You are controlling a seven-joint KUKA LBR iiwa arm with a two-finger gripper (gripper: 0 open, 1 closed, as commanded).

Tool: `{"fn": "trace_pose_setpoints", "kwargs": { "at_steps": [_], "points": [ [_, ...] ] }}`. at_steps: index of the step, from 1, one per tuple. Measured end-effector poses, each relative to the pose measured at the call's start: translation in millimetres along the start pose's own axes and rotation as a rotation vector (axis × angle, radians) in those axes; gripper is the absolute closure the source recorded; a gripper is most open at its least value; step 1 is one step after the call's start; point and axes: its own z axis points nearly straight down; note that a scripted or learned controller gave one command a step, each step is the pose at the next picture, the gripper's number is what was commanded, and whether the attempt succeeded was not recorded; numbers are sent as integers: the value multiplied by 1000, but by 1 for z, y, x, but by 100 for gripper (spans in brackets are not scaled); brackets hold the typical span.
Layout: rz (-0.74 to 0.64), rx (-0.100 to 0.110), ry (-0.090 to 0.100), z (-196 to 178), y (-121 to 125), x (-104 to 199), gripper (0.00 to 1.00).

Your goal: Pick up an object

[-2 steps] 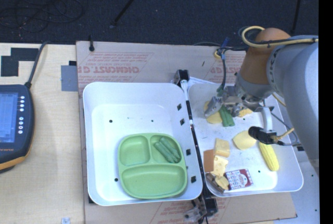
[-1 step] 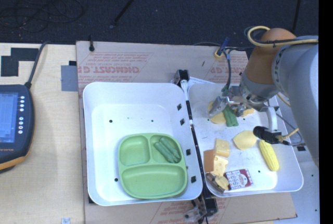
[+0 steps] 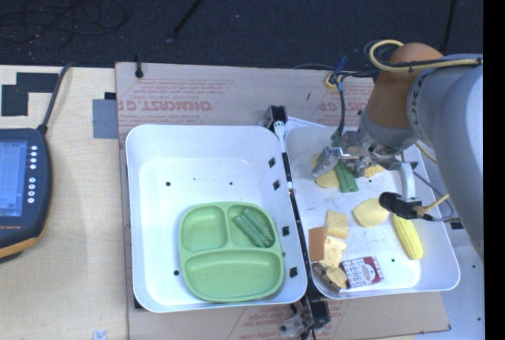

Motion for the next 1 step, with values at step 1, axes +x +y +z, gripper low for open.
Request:
{"fn": "trace_pose_setpoints", "kwargs": {
  "at_steps": [1],
  "points": [
    [-1, 0, 0, -11, 0, 0, 100]
  ]
}}
